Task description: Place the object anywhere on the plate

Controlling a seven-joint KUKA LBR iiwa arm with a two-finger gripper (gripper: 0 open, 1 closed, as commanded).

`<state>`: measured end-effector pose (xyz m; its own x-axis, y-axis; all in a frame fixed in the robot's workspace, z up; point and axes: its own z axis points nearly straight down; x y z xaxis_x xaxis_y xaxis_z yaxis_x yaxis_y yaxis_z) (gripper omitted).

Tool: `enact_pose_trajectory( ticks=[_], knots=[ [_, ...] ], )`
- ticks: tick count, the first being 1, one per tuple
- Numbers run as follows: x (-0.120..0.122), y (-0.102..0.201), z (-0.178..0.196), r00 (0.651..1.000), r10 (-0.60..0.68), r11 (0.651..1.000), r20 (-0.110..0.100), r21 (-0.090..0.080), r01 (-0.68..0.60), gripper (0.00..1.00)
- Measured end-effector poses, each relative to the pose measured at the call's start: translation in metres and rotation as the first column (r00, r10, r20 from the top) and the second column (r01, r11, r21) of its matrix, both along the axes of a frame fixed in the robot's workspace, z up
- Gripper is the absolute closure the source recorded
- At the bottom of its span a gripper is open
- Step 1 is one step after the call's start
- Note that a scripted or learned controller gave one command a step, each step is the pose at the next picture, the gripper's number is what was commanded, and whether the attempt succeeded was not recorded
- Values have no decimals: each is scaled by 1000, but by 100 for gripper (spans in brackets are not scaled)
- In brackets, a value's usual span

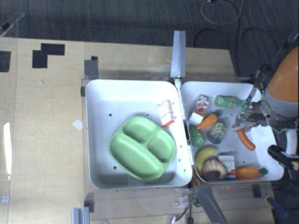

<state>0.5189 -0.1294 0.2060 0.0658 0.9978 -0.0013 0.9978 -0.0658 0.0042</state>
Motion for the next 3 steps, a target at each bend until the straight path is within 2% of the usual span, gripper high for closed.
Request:
enact_pose_trajectory(
  ticks=[1, 2, 3],
  knots=[
    [0, 0, 0, 1000, 0, 1000, 0, 0, 0, 0],
    [2, 1, 11, 1000, 9, 1000, 5, -1, -9, 100],
    [-27, -65, 24, 997, 71, 997, 2, -2, -71, 100]
  ],
)
